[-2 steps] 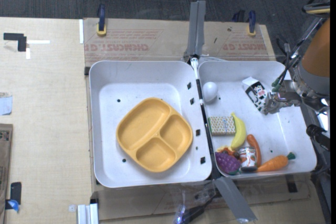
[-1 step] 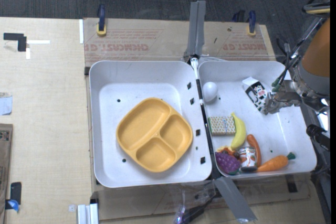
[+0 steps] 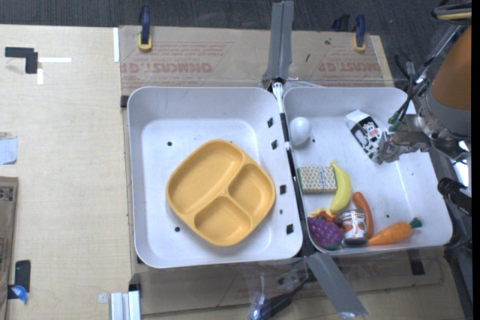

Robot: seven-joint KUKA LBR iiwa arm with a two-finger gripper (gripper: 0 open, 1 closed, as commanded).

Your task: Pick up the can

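Note:
The can [image 3: 354, 227] is small, with a red and white label, and stands upright near the front edge of the right bin [image 3: 420, 183]. It is wedged between purple grapes [image 3: 324, 228] and a carrot [image 3: 391, 232]. My gripper [image 3: 385, 151] hangs at the right side of the same bin, beside a small black-and-white milk carton [image 3: 364, 133]. It is well behind and to the right of the can, and nothing shows held in it.
A banana [image 3: 341, 187], a red sausage [image 3: 363, 207], a patterned box [image 3: 316, 178] and a white ball [image 3: 300, 130] also lie in the right bin. The left bin [image 3: 150, 161] holds a yellow divided plate [image 3: 220, 192].

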